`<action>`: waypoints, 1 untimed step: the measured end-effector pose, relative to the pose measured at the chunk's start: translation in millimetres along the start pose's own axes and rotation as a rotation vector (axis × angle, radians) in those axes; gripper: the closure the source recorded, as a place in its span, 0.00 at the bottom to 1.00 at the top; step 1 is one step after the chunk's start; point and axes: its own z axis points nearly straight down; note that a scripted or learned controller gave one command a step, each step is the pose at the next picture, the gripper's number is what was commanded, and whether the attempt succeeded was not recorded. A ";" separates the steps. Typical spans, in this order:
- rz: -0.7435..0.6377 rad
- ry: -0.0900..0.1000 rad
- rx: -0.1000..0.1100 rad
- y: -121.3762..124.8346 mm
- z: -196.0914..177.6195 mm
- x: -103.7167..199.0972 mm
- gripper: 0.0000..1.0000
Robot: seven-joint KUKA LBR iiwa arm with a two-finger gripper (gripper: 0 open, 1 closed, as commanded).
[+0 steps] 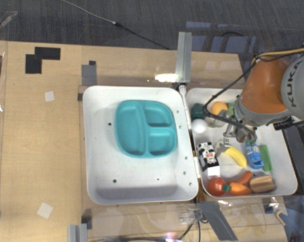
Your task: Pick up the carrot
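Carrot (pixel 240 188) lies in right white bin (pixel 289 178).

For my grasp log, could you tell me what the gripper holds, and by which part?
Nothing: the gripper hangs above the banana, apart from the carrot.

The one legible text is "KUKA", in dark letters running down the grey arm (pixel 296 87) beside its orange band. The blue bottle (pixel 253 155) and the black-and-white box (pixel 207 154) carry print too small to read.
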 end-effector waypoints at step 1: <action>0.449 0.001 0.005 -70.6 -39.0 -28.1 0.00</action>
